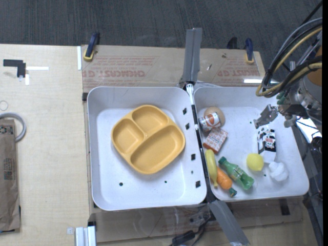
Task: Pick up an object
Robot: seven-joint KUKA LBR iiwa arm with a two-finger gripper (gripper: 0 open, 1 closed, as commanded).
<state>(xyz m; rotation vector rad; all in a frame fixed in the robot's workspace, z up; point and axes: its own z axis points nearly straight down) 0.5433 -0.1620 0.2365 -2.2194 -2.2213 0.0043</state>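
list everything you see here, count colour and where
divided plate: 1, yellow, left bin
left bin: 1, white, bench centre
right bin: 1, white, beside the left bin
can: 1, red and white, right bin, top left
packet: 1, red and white, below the can
banana: 1, yellow, right bin's left wall
carrot: 1, orange, beside the banana
bottle: 1, green, right bin, bottom
lemon: 1, yellow, right bin
cow-print carton: 1, black and white, right bin
crumpled wad: 1, white, bottom right corner
clamps: 2, blue and yellow, back edge
end effector: 1, grey, over the right bin
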